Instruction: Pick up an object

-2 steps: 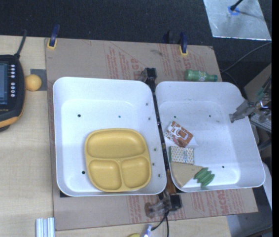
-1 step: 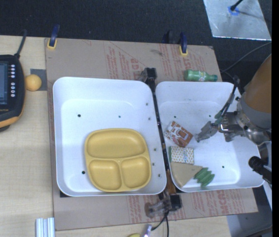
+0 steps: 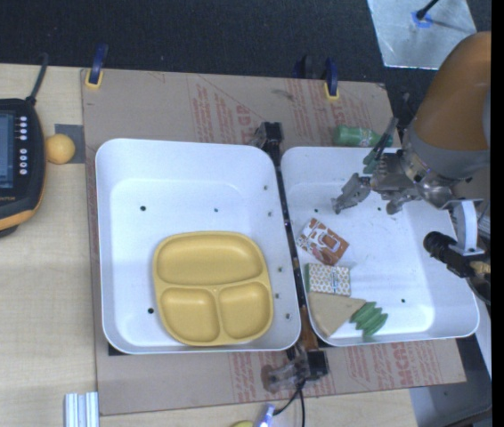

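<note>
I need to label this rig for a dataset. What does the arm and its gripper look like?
The arm has a rounded orange band above a grey wrist. The gripper is dull grey metal with thin fingers, and black and white fittings sit beside the wrist.

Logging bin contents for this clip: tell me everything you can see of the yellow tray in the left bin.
The yellow tray is a rounded-corner plate that looks like matte plastic, pale mustard in colour. It has three hollows: one wide one across the far side and two smaller ones side by side on the near side. It lies flat, right side up, turned slightly askew, on the floor of the left bin, toward the near right corner. Nothing lies in it. The gripper is over the right bin, well away from it.
</note>
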Controlling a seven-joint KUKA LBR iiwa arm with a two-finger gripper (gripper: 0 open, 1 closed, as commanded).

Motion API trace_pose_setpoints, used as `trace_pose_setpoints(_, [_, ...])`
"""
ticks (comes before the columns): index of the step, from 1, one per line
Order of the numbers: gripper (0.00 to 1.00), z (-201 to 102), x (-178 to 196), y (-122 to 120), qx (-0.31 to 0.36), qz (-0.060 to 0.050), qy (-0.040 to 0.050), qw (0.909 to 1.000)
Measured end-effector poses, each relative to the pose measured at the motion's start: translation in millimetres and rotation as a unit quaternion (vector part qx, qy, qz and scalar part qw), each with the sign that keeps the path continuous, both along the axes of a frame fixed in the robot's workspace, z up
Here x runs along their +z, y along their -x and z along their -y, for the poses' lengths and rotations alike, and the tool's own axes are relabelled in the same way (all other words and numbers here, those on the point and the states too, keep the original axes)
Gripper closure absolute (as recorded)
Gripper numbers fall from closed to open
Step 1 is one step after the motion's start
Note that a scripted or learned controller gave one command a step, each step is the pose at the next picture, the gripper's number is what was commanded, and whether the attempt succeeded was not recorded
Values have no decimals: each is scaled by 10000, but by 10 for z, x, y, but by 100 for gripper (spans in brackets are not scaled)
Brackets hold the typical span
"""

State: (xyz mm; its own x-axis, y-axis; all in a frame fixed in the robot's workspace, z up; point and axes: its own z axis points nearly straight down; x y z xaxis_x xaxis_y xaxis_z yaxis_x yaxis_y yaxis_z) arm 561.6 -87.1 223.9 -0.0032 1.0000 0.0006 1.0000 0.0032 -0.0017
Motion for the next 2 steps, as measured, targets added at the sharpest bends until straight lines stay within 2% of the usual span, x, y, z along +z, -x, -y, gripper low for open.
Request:
trace_pose_setpoints(1, [0, 203, -1084, -134, -3, 22, 8, 10000])
trace_pose_setpoints(2, [0, 118, -1193, 119, -3, 201, 46, 9998])
